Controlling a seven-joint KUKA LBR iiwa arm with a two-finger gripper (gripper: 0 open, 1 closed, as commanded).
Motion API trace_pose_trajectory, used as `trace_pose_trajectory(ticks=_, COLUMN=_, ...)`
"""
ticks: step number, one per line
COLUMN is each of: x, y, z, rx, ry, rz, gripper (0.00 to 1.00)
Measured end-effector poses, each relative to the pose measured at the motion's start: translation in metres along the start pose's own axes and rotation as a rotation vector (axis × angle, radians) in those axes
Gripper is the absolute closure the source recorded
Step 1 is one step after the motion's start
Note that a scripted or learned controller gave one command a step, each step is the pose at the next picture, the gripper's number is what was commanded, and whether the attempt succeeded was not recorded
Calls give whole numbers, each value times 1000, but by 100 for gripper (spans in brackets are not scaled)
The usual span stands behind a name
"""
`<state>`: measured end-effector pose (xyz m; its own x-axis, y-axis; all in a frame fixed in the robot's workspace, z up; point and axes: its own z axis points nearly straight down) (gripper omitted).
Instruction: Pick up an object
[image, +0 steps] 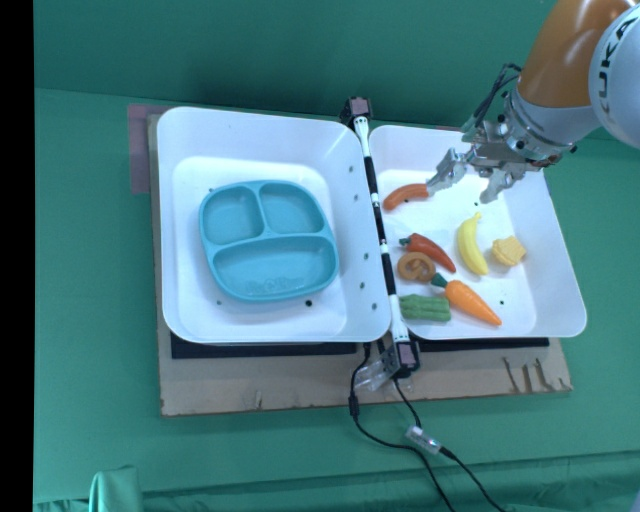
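Here, arm (575, 55) reaches over right bin (555, 300); left bin (180, 140) holds blue plate (267, 240); gripper (470, 180) released, fingers spread above sausage (405, 194); banana (470, 244), carrot (470, 301), pepper (430, 250) lie nearby

In the right bin (560, 290) six toy foods are lying. An orange sausage (405, 195) is resting at the far left, slanted. A red chili pepper (430, 251) is lying beside a round orange slice (416, 267). A yellow banana (470, 246) is lying lengthwise, with a small yellow piece (508, 250) to its right. An orange carrot (470, 302) and a green vegetable (426, 308) are lying nearest.
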<state>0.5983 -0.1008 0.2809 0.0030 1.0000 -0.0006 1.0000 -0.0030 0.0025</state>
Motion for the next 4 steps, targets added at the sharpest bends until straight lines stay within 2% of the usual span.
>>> trace_pose_trajectory(ticks=1, x=-16, y=-9, z=93, rx=-8, ry=-2, rz=0, gripper=0)
trace_pose_trajectory(ticks=2, x=-19, y=-39, z=94, rx=-21, ry=-6, rz=0, gripper=0)
trace_pose_trajectory(ticks=3, x=-2, y=-98, z=95, rx=-24, ry=-7, rz=1, gripper=0)
trace_pose_trajectory(ticks=4, x=-51, y=-123, z=86, rx=-2, ry=-2, rz=1, gripper=0)
